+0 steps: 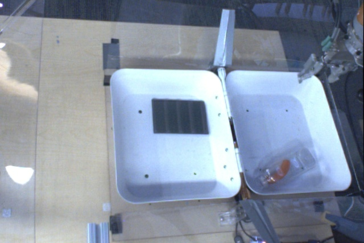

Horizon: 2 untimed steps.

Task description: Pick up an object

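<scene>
Gripper at two o'clock above right bin — finger state unclear; clear bottle at five o'clock

- The arm is cut off by the right edge of the view, so most of it is lost from sight.
- The hand is seen small and blurred above the far corner of the right bin; whether it is open or closed cannot be told.
- The clear object in the right bin is see-through and blurred; its outline and its orange contents cannot be made out.
- The worktop is cut off at the left and bottom edges.
- Small fittings at the bins' near edge are too small to identify.
</scene>
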Available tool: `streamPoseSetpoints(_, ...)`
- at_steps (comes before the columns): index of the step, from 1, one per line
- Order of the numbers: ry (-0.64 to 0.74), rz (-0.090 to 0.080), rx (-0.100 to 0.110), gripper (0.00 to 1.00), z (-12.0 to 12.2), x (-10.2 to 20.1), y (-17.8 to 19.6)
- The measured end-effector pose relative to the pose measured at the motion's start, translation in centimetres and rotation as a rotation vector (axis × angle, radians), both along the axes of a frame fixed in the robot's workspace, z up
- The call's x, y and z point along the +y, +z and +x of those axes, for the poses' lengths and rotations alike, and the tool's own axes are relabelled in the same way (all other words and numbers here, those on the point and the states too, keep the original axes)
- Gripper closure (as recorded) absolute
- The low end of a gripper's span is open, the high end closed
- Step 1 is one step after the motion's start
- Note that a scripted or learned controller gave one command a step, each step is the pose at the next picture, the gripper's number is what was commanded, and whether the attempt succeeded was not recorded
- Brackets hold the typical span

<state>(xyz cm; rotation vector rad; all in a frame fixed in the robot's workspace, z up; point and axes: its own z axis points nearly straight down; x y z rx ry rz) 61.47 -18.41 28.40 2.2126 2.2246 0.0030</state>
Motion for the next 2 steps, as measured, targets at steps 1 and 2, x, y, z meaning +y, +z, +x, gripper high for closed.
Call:
streamPoseSetpoints(1, 0.023, 0.001, 0.001, 0.0, -10.2, 0.0, -10.9)
streamPoseSetpoints(2, 0.043, -0.002, -0.009, 0.0, -12.3, -1.5, -19.5)
